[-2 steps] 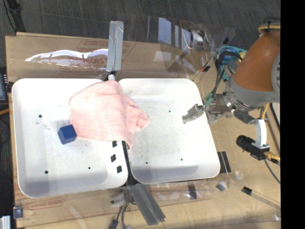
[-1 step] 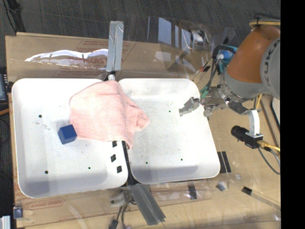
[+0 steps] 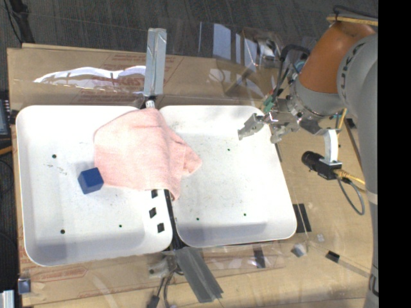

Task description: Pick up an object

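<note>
Where bins (image 3: 38, 249) meet, pink towel (image 3: 142, 151) drapes; cardboard bench (image 3: 77, 69) beneath.

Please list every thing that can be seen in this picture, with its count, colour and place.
bins: two, white, side by side on the bench.
cloth: one, pink, crumpled, draped over the divide between the bins, mostly in the left one.
cube: one, blue, in the left bin, touching the cloth's left edge.
bench: one, brown, under the bins.
arm: one, grey with an orange band, at the picture's right.
pincer: one, grey, over the upper right corner of the right bin, nothing seen between its fingers.
</note>
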### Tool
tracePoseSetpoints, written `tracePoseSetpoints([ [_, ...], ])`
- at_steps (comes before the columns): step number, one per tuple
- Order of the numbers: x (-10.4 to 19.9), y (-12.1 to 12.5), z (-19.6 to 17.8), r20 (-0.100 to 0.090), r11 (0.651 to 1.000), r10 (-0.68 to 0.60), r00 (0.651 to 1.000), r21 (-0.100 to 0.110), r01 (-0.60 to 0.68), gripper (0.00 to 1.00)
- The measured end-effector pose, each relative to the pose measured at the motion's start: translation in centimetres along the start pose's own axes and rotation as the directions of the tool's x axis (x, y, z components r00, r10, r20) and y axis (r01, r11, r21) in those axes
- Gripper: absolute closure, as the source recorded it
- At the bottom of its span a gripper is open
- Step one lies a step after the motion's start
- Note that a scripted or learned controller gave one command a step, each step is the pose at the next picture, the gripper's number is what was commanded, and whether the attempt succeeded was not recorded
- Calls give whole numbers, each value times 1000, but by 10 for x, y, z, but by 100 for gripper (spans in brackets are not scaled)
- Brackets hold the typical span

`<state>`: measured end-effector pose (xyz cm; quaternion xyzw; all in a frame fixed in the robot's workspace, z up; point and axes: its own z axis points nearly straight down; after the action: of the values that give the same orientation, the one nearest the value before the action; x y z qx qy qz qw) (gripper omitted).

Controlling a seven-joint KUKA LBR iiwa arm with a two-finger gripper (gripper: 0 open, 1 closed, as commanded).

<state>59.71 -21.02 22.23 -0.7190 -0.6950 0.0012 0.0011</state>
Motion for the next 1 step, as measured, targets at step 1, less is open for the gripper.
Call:
tracePoseSetpoints([
  [1,72,56,130,-1,1000,-6,1000,-2,6,0],
])
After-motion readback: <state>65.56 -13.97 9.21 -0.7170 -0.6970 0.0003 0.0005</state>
